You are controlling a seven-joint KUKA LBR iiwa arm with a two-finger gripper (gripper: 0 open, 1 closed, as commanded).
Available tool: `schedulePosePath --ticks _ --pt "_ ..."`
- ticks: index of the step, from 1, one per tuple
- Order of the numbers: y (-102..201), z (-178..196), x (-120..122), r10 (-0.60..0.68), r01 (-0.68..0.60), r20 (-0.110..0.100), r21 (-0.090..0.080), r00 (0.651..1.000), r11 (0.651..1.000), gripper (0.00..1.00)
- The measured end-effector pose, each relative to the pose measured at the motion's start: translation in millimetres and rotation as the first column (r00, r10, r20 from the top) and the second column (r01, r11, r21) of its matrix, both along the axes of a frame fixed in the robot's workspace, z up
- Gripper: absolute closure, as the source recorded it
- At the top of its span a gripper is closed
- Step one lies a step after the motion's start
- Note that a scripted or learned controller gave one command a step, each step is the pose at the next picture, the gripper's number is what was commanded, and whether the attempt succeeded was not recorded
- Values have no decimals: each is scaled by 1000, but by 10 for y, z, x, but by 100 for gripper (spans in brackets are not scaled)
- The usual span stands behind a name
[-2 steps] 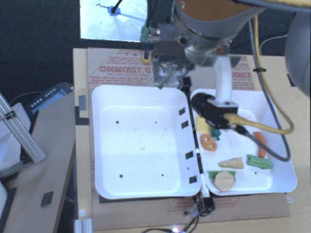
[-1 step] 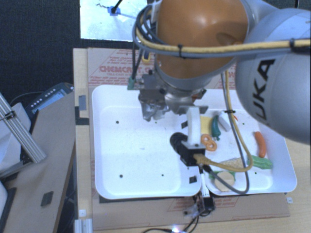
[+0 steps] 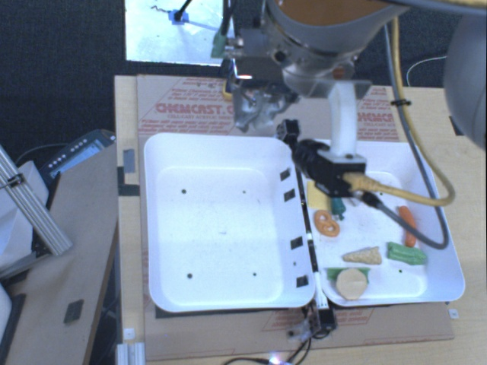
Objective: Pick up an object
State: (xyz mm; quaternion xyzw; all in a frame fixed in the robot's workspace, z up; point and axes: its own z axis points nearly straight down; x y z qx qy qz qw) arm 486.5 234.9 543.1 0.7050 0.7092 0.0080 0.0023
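The right bin (image 3: 445, 276) holds several small toy foods: an orange pretzel (image 3: 326, 223), a tan wedge (image 3: 362, 256), a green pea pod (image 3: 405, 254), an orange carrot (image 3: 409, 223), a round beige disc on a green leaf (image 3: 352, 284), a yellow piece (image 3: 316, 196) and a small teal piece (image 3: 337, 206). My gripper (image 3: 255, 112) hangs high, close to the camera, over the far edge of the left bin (image 3: 156, 204), well away from all these items. It looks blurred and metallic, and nothing is seen held in it.
The two white bins sit side by side on a brown cardboard sheet (image 3: 186, 105), joined by a black-clipped divider (image 3: 304, 242). The arm's grey body fills the top right. A dark device (image 3: 80, 152) lies left of the bench.
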Motion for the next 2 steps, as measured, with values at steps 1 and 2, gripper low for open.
schedulePosePath --ticks 1,2 --pt "-8 -1380 -9 -5 5 -24 -12 1000 1000 100" --pt "-6 -183 2 -1 1 -2 -1 1000 1000 100"
